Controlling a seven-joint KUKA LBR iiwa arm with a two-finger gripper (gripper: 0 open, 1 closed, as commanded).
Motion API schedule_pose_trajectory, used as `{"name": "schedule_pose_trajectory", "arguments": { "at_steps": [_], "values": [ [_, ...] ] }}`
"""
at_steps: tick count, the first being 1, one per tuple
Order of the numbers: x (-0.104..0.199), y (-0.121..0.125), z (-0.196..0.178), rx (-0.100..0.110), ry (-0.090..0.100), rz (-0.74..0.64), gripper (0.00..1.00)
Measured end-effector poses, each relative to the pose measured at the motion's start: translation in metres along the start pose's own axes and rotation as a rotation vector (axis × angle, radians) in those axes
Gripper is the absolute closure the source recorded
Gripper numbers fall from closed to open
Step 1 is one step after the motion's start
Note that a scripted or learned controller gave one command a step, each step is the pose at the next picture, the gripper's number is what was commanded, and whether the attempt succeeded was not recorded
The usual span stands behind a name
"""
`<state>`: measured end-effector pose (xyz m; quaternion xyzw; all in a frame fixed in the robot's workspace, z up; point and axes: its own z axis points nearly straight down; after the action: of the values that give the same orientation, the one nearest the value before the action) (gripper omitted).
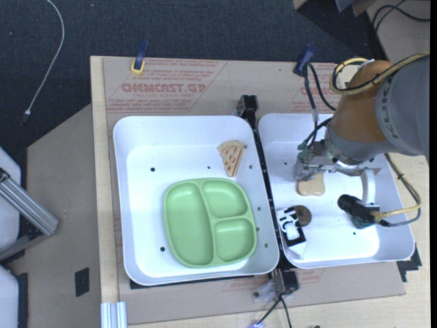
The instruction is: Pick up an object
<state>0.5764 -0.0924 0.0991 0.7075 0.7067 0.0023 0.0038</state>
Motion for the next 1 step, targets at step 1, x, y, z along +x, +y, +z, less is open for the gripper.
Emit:
{"name": "schedule_pose_trajectory", "arguments": {
  "at_steps": [1],
  "values": [
    [-0.0009, 0.0007, -0.0429, 0.003, 0.001, -0.002, 1.0]
  ]
}}
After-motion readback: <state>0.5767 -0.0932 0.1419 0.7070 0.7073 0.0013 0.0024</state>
